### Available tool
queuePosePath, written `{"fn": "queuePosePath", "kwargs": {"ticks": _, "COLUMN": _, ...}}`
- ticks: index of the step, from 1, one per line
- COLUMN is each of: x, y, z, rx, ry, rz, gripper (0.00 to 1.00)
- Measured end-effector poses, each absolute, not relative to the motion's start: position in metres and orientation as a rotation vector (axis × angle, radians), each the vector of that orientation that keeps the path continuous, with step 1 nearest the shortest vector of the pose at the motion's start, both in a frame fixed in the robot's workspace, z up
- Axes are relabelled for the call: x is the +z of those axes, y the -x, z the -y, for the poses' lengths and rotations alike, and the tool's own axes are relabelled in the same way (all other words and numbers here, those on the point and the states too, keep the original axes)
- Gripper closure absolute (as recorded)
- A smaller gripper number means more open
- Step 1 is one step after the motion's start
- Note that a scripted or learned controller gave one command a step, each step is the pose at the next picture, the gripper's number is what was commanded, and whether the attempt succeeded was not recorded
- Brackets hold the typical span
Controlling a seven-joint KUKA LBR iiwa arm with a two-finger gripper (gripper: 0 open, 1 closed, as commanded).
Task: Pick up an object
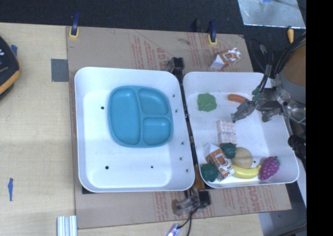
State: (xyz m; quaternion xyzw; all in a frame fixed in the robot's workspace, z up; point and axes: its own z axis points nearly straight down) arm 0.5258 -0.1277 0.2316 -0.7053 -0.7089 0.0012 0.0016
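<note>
Two white bins sit side by side on the bench. The left bin (pixel 88 167) carries a blue divided plate (pixel 139 116) near its middle. In the right bin (pixel 244 79), a green leafy piece (pixel 206 102) and an orange carrot (pixel 238 98) lie near the far edge, and a small carton (pixel 226 131) rests at the centre. Along the near edge cluster a second carton (pixel 219 163), a banana (pixel 245 172), purple grapes (pixel 269 168) and a tan lump (pixel 242 156). The gripper (pixel 255 110) hangs over the bin's right side with its fingers spread apart, grasping nothing, just beside the carrot.
</note>
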Motion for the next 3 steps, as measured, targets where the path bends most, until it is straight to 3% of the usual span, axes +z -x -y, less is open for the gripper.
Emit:
{"fn": "queuePosePath", "kwargs": {"ticks": 1, "x": 0.092, "y": -0.551, "z": 0.11, "rx": 0.004, "ry": 2.216, "rz": 2.228, "gripper": 0.0}}
{"fn": "queuePosePath", "kwargs": {"ticks": 2, "x": 0.103, "y": -0.551, "z": 0.111, "rx": 0.007, "ry": 2.212, "rz": 2.23, "gripper": 1.0}}
{"fn": "queuePosePath", "kwargs": {"ticks": 3, "x": 0.192, "y": -0.564, "z": 0.038, "rx": 0.002, "ry": 2.215, "rz": 2.226, "gripper": 1.0}}
